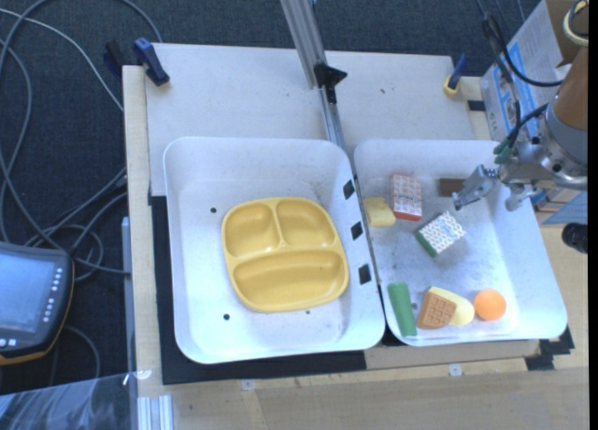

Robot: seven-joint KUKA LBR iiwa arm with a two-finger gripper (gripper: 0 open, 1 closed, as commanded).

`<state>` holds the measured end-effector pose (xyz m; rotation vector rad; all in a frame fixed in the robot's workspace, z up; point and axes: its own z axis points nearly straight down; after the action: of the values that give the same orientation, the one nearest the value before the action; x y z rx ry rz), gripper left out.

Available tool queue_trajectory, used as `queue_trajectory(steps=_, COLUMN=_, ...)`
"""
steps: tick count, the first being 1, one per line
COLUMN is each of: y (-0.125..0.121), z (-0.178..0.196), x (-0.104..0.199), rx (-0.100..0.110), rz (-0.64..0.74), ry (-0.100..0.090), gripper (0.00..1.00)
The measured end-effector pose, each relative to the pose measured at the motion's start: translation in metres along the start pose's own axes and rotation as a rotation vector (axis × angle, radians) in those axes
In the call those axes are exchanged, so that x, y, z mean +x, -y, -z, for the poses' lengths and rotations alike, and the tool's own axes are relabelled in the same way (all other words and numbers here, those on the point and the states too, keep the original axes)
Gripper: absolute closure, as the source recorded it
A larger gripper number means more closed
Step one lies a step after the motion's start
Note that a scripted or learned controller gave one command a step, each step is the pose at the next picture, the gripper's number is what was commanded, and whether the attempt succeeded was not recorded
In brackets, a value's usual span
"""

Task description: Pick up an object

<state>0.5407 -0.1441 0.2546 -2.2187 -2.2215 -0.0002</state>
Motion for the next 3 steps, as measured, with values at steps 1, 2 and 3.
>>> queue_trajectory(steps=1, y=0.0, z=0.0, x=0.0, rx=-0.001, rz=-0.001, ry=0.0, gripper=0.0)
queue_trajectory(steps=2, y=0.006, z=-0.062, x=0.0, rx=0.007, rz=-0.002, ry=-0.001, gripper=0.0)
queue_trajectory(steps=3, y=0.004, z=-0.124, x=0.003, rx=0.007, rz=-0.001, ry=-0.001, gripper=0.0)
